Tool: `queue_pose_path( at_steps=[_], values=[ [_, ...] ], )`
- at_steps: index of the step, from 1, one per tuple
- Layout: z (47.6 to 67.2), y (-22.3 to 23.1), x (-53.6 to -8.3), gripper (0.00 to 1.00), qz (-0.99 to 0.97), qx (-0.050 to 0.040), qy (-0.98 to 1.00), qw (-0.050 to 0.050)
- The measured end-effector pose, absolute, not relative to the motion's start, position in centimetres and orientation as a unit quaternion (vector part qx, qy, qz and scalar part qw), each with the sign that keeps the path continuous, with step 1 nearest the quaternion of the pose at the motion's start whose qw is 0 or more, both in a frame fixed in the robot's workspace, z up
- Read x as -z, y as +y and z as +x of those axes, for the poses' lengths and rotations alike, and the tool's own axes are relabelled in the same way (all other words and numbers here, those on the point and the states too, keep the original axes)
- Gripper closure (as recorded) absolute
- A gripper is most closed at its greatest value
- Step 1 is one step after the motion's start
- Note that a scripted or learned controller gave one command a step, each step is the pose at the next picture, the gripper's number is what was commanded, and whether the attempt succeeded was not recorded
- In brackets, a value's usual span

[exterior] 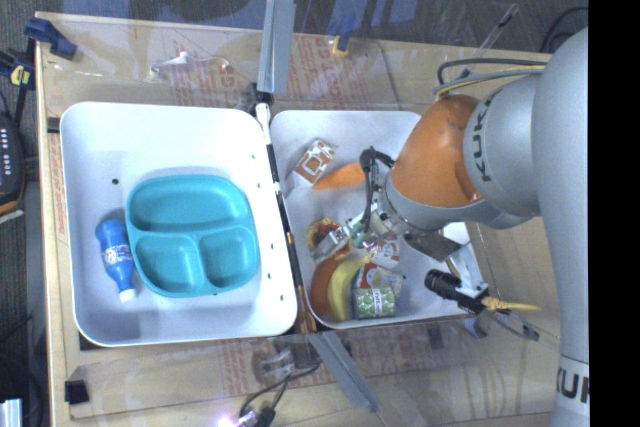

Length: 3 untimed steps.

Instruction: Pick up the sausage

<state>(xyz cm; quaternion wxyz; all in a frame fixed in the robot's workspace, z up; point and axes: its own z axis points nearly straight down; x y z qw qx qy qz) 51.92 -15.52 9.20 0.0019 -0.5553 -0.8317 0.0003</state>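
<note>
Looming closest to the lens, the grey arm is bent low over the right bin, so that the claw is brought down among the piled food. Whether the claw is spread or pressed together cannot be told. A reddish-brown piece taken to be the sausage lies just below and left of the claw, touching a banana. An orange carrot is seen above the claw; further left, a blue tray is kept in the left bin.

"KUKA" — on the arm
</note>
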Motion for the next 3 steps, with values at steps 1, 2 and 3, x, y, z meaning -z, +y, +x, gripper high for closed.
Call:
queue_pose_path(
  at_steps=[1,2,3],
  values=[
    [52.0,-15.4,-10.2,1.0,-0.553,-0.0002,-0.833,0.002],
    [50.2,-8.7,-19.1,1.0,-0.628,-0.0008,-0.778,0.001],
    [49.0,1.7,-19.1,1.0,-0.507,-0.0013,-0.862,0.003]
  ],
)
